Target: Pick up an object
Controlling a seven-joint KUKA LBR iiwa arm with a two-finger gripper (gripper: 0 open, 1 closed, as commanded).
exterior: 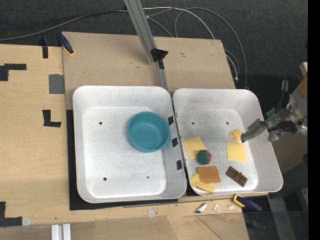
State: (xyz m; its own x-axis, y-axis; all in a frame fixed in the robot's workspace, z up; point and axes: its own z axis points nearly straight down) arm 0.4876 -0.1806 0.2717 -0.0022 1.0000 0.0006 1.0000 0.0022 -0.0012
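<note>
The end effector [248, 134] is seen at the right side of the right-hand shallow white bin [250, 100], reaching in over its rim at a slant, with its dark tip close to a small yellow piece [235, 134] on the bin floor. Whether the end effector is open or closed cannot be told at this size and angle, and nothing is seen held by it.

Several candidate objects are gathered in the lower half of the right bin: a flat yellow square slab [237, 152] just below the tip, another yellow slab [194, 146] nearer the bin's left wall, a small round green-and-red ball [203, 157] touching that slab's lower corner, an orange-brown toast-like square [208, 174] lying on a pale yellow piece, and a dark brown chocolate-like bar [236, 175]. A round teal bowl [148, 131] is set alone in the left-hand white bin [87, 134], well apart from the arm.

The main risk is judged to lie in the flatness of the nearest pieces: a thin slab lying flush on the floor offers little to close on, and could be pushed or slid aside instead of lifted. The nearness of the bin wall could also hinder the approach, and a grasp centred between the small piece and the slab may catch neither.
</note>
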